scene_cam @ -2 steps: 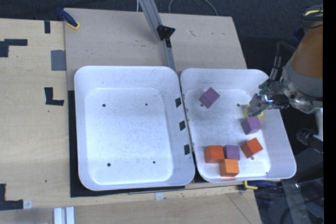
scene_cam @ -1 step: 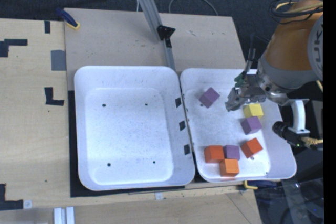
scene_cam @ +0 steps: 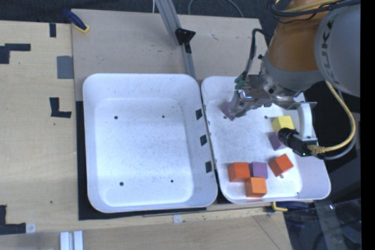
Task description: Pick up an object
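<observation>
Blocks are all in the right bin (scene_cam: 225,88), scattered toward its 5 o'clock corner. Two orange blocks (scene_cam: 238,171) and (scene_cam: 255,186) sit touching a purple block (scene_cam: 259,170) in a tight little cluster near the bin's 6 o'clock edge. Another orange block (scene_cam: 282,164) lies just at 3 o'clock of that cluster, tilted a bit. A yellow block (scene_cam: 283,123) is up at the bin's 3 o'clock side, with a small purple piece (scene_cam: 274,140) just at 7 o'clock of it.

Hand (scene_cam: 234,109) is low over the bin's 11 o'clock area, well apart from the cluster. Something purplish (scene_cam: 227,109) sits right at the fingertips, but it's too blurry to say if it's gripped or just lying there, and honestly I can't tell whether the hand is wide or narrow.

Arm (scene_cam: 299,38) comes in from 3 o'clock, big orange band, yellow cable (scene_cam: 345,137) looping down past the bin's edge.

Left bin (scene_cam: 143,82) is right beside the other one, both on the desk (scene_cam: 123,38). A metal bar (scene_cam: 164,0) runs slantwise from 12 o'clock down to where the bins meet.
</observation>
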Robot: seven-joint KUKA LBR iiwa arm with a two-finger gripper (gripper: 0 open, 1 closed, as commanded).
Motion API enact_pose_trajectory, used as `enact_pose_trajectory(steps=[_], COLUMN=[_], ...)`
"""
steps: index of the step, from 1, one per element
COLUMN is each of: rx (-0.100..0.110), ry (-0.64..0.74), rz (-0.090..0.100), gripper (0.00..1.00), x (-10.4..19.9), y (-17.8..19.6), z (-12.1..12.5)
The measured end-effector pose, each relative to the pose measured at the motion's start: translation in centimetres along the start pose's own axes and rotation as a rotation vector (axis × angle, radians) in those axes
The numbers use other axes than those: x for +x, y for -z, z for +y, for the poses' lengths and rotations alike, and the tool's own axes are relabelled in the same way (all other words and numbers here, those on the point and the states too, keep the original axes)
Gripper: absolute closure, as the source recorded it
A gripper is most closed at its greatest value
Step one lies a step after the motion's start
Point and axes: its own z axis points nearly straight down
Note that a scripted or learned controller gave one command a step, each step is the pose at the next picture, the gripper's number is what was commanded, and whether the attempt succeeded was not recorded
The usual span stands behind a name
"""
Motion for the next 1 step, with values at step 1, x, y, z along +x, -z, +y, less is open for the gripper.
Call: enact_pose_trajectory(steps=[1], rx=[0.002], ry=[-0.001], rz=[-0.001], gripper=[1.00], x=[5.35], y=[-2.00], z=[2.11])
